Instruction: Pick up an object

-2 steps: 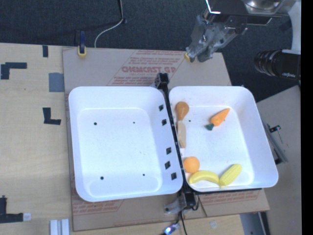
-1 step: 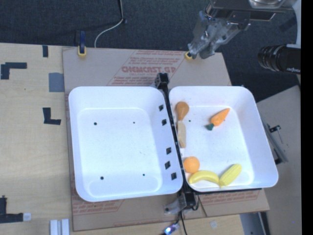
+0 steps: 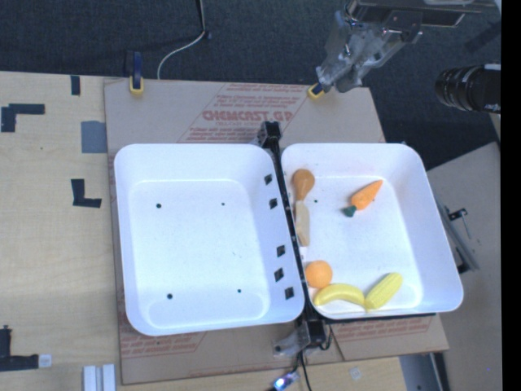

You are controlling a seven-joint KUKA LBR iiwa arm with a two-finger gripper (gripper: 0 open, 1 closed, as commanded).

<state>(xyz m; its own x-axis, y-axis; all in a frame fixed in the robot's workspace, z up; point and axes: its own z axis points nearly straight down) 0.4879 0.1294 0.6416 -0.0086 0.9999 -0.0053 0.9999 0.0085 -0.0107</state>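
Banana (image 3: 338,296) and corn (image 3: 383,289) sit at the near edge of the right bin (image 3: 411,218), orange ball (image 3: 317,273) just beside. Carrot (image 3: 365,195) lies mid-bin, long axis diagonal, tip toward the far right. Gripper (image 3: 335,76) hangs past the bin's far rim, above the cardboard; can't tell its state, nothing visibly held. Every target lies toward the camera from it.

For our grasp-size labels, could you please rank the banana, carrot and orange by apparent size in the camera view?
1. Banana, largest.
2. Carrot, a little shorter than the banana.
3. Orange, smallest.
All lie in the right bin.
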